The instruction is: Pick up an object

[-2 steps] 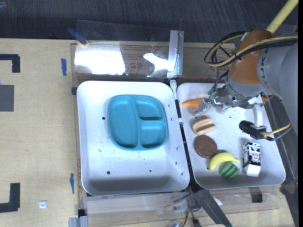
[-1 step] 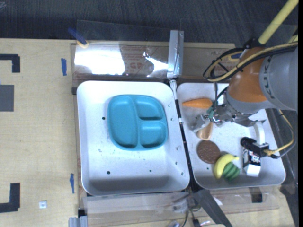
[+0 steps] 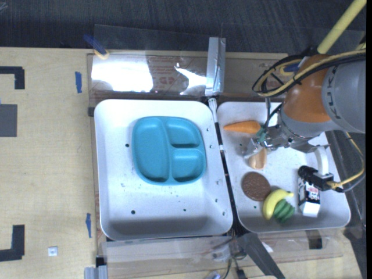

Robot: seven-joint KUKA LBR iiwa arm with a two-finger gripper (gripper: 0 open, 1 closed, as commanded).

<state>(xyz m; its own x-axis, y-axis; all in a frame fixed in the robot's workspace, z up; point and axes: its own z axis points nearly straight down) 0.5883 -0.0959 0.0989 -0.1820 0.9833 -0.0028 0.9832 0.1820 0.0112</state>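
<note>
Claw (image 3: pixel 260 146) over tan piece (image 3: pixel 258 158), beside carrot (image 3: pixel 242 127); no legible labels.

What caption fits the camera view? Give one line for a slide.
Gripper down in the right bin beside a carrot; blue divided plate in the left bin.

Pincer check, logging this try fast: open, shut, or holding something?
Pincer: cannot be told; it is low in the right bin, by the carrot.

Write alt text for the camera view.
A grey robot arm reaches into the right bin, above a carrot, brown cookie and yellow-green fruit. The left bin holds a blue divided tray.
</note>
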